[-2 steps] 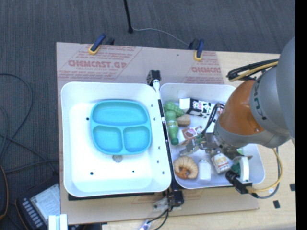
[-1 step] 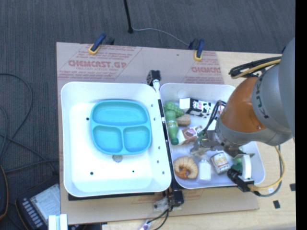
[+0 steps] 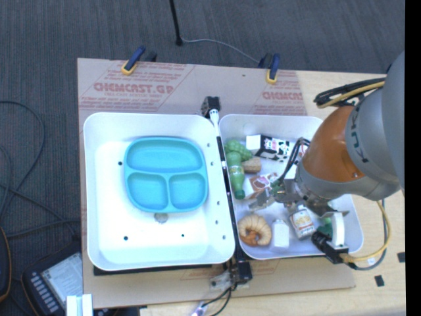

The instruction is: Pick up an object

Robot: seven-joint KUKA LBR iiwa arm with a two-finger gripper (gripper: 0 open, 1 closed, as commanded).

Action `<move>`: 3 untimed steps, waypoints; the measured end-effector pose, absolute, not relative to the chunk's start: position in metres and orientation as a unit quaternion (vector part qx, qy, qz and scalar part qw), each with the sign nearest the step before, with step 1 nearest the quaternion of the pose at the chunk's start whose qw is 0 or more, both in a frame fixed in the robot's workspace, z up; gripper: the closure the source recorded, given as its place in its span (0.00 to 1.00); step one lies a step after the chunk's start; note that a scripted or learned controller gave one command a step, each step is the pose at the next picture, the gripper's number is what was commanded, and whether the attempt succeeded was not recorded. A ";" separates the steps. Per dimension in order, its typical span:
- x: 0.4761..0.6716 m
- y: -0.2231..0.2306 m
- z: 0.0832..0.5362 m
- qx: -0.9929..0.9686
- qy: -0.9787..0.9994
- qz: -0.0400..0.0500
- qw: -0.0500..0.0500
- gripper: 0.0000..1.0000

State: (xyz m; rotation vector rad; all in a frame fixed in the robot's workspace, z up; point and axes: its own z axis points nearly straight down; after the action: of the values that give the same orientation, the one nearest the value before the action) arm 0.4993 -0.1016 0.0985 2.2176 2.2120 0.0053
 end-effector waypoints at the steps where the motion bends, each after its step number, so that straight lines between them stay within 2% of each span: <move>1: 0.499 -0.102 0.107 0.708 0.706 0.001 0.004 1.00; 2: 0.499 -0.102 0.107 0.708 0.706 0.001 0.004 0.00; 3: 0.486 -0.099 0.088 0.707 0.707 0.002 0.004 0.00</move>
State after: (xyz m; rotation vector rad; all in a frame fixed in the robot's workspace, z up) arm 0.4864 -0.0987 0.0876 2.2153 2.2151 0.0057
